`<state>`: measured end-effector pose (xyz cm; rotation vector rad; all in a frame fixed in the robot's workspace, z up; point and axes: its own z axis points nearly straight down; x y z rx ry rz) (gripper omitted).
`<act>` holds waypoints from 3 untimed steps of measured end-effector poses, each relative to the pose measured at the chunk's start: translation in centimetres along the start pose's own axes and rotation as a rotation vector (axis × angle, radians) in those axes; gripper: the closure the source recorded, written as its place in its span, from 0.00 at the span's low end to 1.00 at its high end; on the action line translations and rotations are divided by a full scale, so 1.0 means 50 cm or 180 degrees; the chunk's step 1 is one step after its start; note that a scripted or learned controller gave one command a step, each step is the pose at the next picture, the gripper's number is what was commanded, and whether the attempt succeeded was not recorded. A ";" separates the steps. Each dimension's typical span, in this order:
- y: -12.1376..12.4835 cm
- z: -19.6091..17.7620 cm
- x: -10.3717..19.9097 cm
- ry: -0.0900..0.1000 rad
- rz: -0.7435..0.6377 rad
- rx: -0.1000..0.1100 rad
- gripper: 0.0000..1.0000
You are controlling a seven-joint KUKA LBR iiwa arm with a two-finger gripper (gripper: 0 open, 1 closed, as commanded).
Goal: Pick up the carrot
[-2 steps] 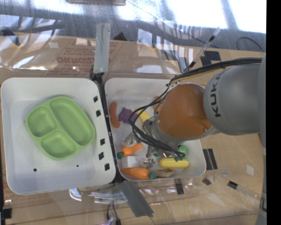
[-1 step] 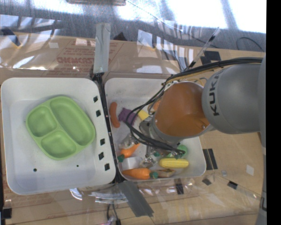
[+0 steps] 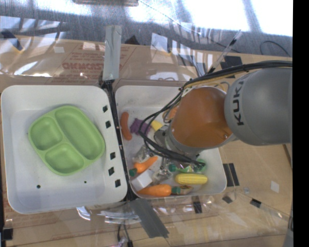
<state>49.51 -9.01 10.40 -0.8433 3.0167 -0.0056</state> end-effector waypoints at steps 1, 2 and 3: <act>0.011 -0.177 0.006 0.0009 -0.0830 -0.0013 1.00; -0.067 0.009 0.055 -0.0018 -0.1439 0.0009 1.00; -0.059 -0.370 0.058 -0.0007 -0.1910 0.0015 1.00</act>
